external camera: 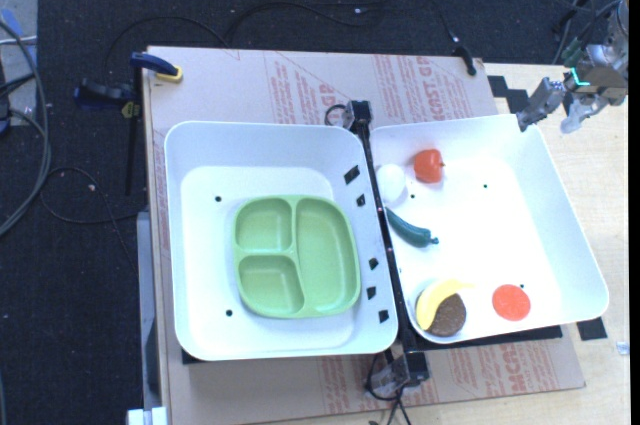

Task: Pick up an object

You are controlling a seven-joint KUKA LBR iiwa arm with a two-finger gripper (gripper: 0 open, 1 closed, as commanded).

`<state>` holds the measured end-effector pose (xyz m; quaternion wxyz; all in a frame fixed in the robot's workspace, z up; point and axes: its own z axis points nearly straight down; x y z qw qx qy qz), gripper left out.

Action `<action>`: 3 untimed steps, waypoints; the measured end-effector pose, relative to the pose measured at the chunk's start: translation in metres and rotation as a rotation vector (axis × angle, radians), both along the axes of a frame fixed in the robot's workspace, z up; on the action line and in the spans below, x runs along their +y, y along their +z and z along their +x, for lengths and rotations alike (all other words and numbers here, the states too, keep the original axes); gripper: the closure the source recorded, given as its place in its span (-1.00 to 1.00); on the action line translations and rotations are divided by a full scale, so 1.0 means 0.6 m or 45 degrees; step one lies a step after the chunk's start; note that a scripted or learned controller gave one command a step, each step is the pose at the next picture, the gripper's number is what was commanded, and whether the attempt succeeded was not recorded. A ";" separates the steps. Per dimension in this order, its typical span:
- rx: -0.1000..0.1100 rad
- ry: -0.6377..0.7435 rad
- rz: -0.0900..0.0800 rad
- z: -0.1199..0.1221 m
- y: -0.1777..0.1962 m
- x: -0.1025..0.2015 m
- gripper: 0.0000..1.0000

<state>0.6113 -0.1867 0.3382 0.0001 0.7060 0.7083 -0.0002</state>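
The end effector (557,106) hangs beyond the right bin's (560,213) far corner, fingers apart, holding nothing. The tomato (428,165) sits near the divider: likely light, smooth, rounded, apt to roll; best pinched across its middle.

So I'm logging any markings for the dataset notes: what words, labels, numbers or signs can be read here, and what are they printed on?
Red printed lettering on the cardboard sheet under the bins, above the left bin: upside down and too blurred to read.
More red lettering on that sheet near the top right bin edge: also unreadable.
Red lettering along the sheet's bottom right edge: too blurred.
Green plate, white bins and the food items: no text visible.
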 end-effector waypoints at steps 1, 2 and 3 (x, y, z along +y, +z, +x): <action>-0.001 0.001 0.000 0.000 0.017 0.000 1.00; 0.000 0.001 0.000 0.000 0.016 0.000 -1.00; -0.001 0.001 0.000 0.001 0.034 0.000 1.00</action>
